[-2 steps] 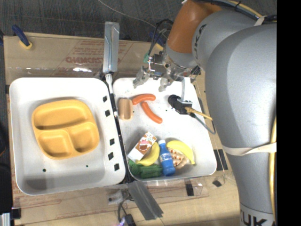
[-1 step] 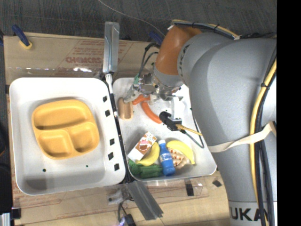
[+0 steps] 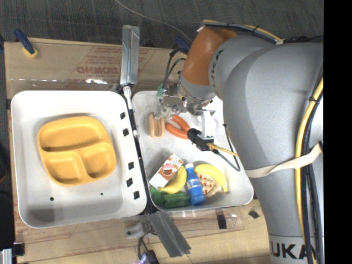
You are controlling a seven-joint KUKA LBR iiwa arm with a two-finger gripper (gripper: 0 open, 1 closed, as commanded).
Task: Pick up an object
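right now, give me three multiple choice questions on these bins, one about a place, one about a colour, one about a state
1. Where does the yellow compartment tray lie?
A. in the left bin
B. in the right bin
C. on the floor outside the bins

2. What colour is the small bottle in the right bin?
A. red
B. blue
C. black

3. Where does the gripper stand?
A. over the left bin
B. low over the far end of the right bin, by the tan cylinder
C. high above the bench, away from both bins

Answers:
1 A: the tray lies flat on the floor of the left bin.
2 B: the bottle is blue with a white cap, beside the banana.
3 B: it hangs just above the tan cylinder and the orange carrot.
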